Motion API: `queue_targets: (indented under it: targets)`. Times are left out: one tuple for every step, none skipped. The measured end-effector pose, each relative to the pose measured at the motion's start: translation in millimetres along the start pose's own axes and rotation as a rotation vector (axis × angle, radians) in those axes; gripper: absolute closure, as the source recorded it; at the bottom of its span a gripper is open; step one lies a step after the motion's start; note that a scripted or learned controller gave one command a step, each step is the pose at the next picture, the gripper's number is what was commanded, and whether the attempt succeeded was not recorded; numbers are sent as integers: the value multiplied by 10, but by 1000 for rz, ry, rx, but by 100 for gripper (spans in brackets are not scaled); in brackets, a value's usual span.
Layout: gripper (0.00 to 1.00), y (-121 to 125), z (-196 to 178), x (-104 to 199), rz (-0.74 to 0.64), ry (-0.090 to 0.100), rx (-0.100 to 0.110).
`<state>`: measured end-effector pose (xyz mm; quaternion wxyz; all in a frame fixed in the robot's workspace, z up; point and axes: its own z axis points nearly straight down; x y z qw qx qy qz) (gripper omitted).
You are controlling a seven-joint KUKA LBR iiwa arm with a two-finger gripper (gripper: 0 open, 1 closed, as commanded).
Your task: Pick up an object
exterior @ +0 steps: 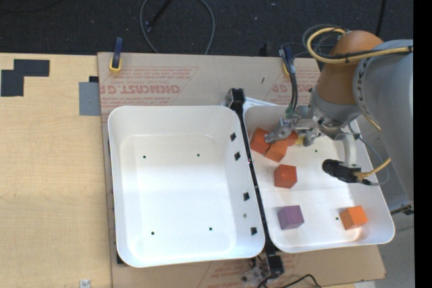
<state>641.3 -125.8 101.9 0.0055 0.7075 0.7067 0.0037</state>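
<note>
Five blocks in right bin [378, 229], incl. purple block [291, 217]; end effector [291, 133] grip state unclear.

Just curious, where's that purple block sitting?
The purple block lies in the right bin, near its front, below a red block and left of an orange one.

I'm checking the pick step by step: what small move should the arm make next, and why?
Probably lower a little and close. The gripper hangs at the two orange blocks in the right white bin, near its far-left corner; whether anything sits between its fingers is unclear.
</note>
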Motion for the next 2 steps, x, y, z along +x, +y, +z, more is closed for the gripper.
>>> queue_targets:
  targets:
    - [0, 0, 0, 0, 0, 0, 0]
    - [0, 0, 0, 0, 0, 0, 0]
